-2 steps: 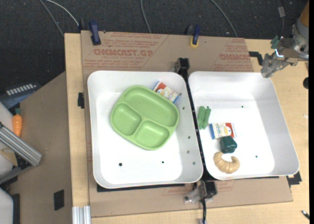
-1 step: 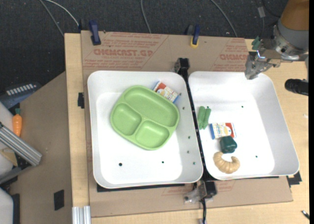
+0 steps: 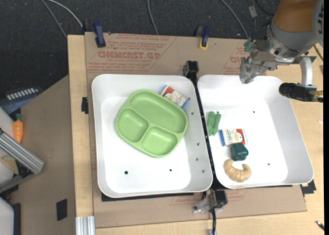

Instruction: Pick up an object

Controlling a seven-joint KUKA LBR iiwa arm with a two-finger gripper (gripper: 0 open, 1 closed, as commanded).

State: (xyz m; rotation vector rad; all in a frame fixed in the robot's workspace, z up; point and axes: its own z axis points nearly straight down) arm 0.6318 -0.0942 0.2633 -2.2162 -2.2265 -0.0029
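the bench [image 3: 77, 126] carries two shallow white bins side by side. the left bin [image 3: 108, 177] contains a green divided tray [image 3: 151, 123] with three compartments, lying tilted toward the bin's centre. a small printed box [image 3: 174, 95] sits partly under the tray's upper right edge, near the wall between the bins.

the right bin [image 3: 277, 126] contains four small items, all grouped in its left half. a green object [image 3: 213, 123] lies just beside the left wall. a small blue, white and red box [image 3: 233, 136] lies below and to the right of it. a dark teal object [image 3: 239, 151] touches the lower edge of that box. a tan curved croissant-shaped object [image 3: 237, 171] lies just below the teal object, near the front wall.

the arm [image 3: 295, 7] enters from the upper right. the gripper [image 3: 250, 74] hangs over the rear rim of the right bin, well apart from all four items. jaw state: cannot be determined; nothing is visible between them.
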